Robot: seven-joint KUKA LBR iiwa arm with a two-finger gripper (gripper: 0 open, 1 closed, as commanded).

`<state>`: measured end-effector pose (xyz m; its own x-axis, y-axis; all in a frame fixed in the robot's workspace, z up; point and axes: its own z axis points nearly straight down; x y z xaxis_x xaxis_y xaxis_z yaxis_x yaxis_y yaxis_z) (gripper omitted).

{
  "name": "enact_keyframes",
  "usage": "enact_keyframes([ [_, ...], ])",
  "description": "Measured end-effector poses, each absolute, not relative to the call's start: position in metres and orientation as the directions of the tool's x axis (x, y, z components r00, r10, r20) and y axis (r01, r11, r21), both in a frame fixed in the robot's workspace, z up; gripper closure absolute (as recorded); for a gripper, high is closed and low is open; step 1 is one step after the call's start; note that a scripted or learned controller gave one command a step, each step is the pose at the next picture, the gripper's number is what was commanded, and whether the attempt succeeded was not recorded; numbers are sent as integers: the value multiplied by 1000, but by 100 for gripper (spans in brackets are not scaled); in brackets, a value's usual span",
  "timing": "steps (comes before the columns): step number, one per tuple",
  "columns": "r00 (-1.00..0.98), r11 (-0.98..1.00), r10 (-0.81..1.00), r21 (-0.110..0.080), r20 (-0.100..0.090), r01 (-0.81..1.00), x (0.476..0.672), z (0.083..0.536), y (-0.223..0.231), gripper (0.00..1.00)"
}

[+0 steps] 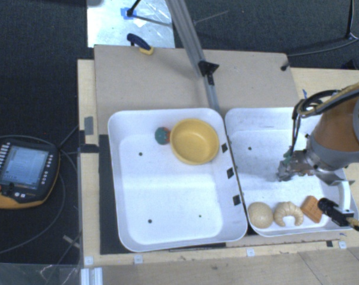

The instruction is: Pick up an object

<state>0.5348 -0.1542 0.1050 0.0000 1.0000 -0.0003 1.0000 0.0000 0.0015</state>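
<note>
Down along the front edge of the right bin (pixel 251 126) sit three bits of food in a row: an egg-ish bun (pixel 260 214), a croissant (pixel 289 213), and an orange cracker (pixel 311 208) toward the front right corner. Arm (pixel 339 136) comes in from the right, and the gripper (pixel 286 170) hangs over that bin's middle, above the row with nothing in it. Jaws: can't tell. Over in the left bin (pixel 167 212), a yellow bowl (pixel 194 141) sits at the back right corner, with a little green ball (pixel 162 136) touching its left side.
</note>
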Motion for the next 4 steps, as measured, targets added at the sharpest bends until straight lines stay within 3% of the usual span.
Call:
enact_keyframes([
  [3,-1,1,1000,6,-1,1000,536,276,-155,100],
  [4,-5,5,1000,2,1,1000,532,278,-100,100],
])
